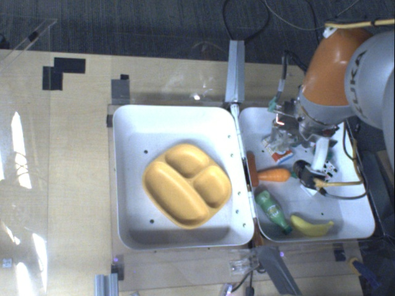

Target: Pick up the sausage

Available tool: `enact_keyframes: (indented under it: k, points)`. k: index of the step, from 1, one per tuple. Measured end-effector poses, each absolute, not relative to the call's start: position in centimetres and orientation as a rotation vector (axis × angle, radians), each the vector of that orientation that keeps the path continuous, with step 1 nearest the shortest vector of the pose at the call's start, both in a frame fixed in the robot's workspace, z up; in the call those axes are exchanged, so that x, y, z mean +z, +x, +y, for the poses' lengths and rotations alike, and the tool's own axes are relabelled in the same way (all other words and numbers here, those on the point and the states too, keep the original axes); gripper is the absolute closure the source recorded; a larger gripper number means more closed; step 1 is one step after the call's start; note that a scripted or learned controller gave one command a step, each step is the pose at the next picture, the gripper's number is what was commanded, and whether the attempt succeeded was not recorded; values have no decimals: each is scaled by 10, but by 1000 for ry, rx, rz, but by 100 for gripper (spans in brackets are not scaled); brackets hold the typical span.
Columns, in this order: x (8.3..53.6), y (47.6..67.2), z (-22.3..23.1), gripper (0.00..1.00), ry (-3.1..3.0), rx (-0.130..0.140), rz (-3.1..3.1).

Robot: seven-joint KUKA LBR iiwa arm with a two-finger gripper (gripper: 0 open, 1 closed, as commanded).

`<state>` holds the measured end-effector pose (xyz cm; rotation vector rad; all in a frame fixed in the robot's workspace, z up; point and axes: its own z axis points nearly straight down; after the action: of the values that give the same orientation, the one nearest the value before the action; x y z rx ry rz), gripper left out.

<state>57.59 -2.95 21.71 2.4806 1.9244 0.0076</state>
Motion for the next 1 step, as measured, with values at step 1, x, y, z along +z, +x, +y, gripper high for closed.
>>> enact_keyframes:
  k: [1]
  points:
    - [185, 524, -2, 100, 1660, 4, 2665]
